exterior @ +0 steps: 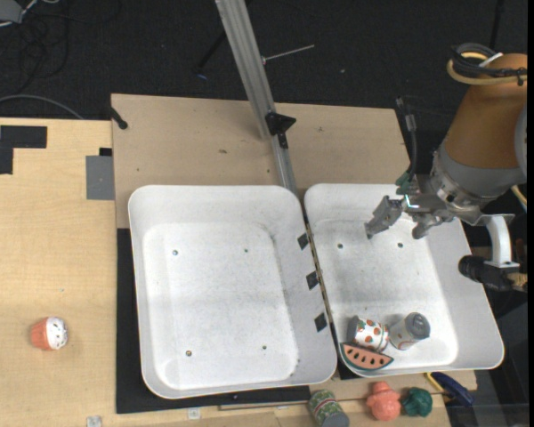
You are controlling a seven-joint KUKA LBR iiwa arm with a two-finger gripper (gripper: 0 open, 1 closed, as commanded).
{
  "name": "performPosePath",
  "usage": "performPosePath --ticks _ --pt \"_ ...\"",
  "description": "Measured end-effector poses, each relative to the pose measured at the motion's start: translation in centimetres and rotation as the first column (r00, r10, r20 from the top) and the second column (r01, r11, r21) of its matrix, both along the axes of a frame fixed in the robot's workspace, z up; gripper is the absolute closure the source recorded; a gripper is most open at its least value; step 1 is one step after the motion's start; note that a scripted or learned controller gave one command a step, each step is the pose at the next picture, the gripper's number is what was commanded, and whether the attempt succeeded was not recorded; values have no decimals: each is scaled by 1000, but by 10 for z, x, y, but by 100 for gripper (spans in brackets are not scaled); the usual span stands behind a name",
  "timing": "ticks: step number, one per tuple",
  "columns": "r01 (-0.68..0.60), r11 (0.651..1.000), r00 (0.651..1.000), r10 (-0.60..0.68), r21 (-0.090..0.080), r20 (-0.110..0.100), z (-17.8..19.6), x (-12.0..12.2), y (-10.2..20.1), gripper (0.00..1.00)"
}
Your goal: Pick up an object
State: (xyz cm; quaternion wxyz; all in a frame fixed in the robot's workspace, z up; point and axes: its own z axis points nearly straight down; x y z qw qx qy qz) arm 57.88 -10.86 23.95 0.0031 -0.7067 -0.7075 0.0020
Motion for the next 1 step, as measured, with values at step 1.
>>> performPosePath --ticks 1 --pt "2 1000 1000 -2 -1 4 2 1 -1 0"
